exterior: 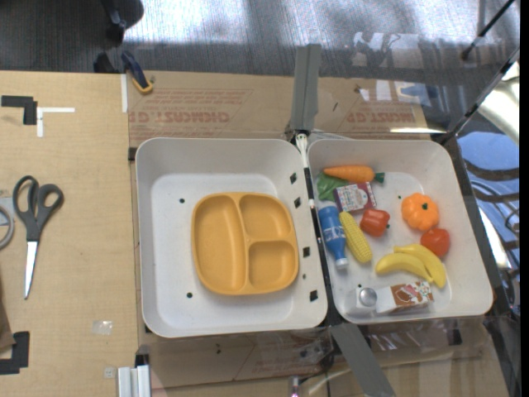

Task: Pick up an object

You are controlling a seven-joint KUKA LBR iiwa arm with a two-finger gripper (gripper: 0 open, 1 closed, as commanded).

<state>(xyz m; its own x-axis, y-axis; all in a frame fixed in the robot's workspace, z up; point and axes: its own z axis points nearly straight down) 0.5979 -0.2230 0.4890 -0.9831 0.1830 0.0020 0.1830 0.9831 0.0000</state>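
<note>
From above, two white bins sit side by side on the tabletop (66, 304). The left bin (157, 222) holds a yellow divided plate (245, 243) lying flat near its middle. The right bin (463, 222) holds the toy food. Taking the corn cob (355, 236) as landmark: a blue bottle (333, 234) lies just left of it, a small carton (355, 196) and a carrot (349, 173) lie above it, a red pepper (375, 220) touches its right side, and an orange pumpkin (420, 212) and a tomato (436, 241) lie farther right. Bananas (412, 263) lie below and right of it, with a brown box (410, 296) and what looks like a small can (366, 297) beneath. Scissors (35, 222) lie far left of it. I cannot tell the state of the pincer.
</note>
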